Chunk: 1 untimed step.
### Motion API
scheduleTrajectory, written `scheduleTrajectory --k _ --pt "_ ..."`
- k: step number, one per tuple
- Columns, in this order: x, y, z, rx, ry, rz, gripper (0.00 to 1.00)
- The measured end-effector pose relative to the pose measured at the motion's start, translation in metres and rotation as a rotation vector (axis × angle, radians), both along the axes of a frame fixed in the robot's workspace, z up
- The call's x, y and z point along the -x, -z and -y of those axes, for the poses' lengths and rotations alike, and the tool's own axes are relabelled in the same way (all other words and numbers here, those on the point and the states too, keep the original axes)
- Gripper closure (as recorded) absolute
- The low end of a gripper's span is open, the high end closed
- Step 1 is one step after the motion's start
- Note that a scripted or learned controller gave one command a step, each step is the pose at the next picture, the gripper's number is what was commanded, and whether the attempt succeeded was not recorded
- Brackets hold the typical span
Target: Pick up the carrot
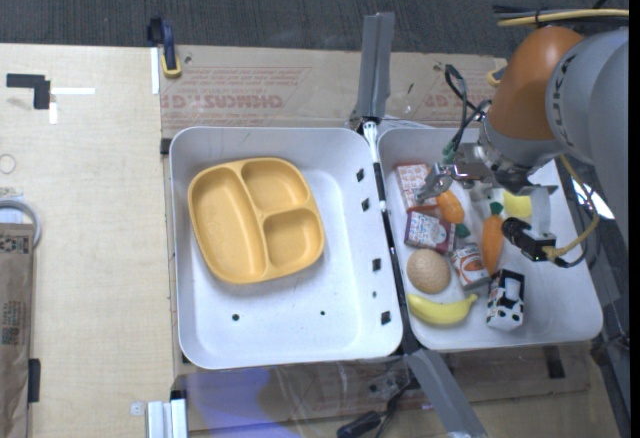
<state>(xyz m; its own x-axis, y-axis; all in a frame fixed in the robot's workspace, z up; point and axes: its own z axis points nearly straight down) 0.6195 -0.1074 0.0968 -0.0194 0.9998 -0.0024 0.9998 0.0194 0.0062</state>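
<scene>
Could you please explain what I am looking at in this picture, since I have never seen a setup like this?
One camera looks down at a slant on a bench with two shallow white bins. The grey robot arm with an orange band reaches in from the right; its claw hangs over the right bin, which holds an orange carrot, a yellow banana, a tan round roll, small printed packets and a black-and-white cow figure. The left bin holds a yellow divided plastic plate. Whether the claw holds anything is unclear.
</scene>
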Motion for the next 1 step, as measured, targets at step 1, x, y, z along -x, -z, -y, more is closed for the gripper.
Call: scheduleTrajectory --k 1 --pt "0.0058 -0.0942 -0.0218 -0.001 0.118 -0.008 0.0"
